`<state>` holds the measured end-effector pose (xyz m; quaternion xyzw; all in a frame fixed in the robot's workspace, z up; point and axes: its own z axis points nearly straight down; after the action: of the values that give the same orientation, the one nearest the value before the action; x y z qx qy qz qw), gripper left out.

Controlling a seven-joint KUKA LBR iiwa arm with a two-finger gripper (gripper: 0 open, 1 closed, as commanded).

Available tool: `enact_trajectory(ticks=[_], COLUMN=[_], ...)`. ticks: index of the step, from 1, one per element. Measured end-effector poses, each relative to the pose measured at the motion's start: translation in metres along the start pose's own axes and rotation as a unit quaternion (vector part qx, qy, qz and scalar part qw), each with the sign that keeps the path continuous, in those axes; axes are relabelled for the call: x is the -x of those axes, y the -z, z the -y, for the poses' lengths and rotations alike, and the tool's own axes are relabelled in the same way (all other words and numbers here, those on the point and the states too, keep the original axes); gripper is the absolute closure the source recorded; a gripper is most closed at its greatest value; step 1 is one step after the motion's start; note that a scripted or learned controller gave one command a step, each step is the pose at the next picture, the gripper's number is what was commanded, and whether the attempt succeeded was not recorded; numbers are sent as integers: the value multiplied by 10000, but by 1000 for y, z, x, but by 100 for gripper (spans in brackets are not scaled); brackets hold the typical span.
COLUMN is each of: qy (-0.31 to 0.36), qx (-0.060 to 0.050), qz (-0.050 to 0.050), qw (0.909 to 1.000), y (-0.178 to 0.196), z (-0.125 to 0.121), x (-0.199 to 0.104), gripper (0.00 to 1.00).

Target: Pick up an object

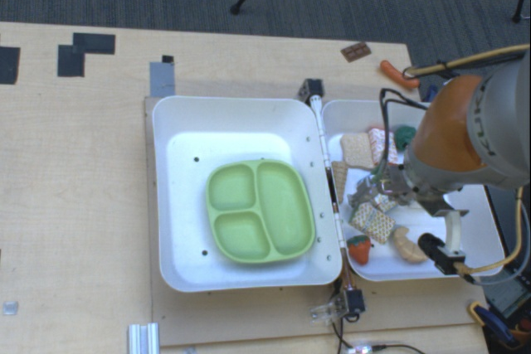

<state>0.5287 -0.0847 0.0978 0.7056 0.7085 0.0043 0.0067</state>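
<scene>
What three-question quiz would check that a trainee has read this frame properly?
1. True or false: the green divided plate lies in the left bin.
2. Which bin is the arm reaching into?
A. the left bin
B. the right bin
C. neither
3. Fill in: the plate has ___ compartments.

Key
1. True. It lies in the left bin's middle.
2. B. The arm hangs over the right bin, where the waffle-patterned pieces, the small red item and the tan item lie.
3. Three: two small ones on the left and one long one on the right.
</scene>
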Motion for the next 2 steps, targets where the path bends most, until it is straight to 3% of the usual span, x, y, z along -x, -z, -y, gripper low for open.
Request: enact_trajectory(ticks=[1,2], qy=[-1,0], qx=[12,9], qz=[8,8], qw=[10000,10000], y=[11,11], z=[-1,-1], x=[1,1], gripper=[100,0])
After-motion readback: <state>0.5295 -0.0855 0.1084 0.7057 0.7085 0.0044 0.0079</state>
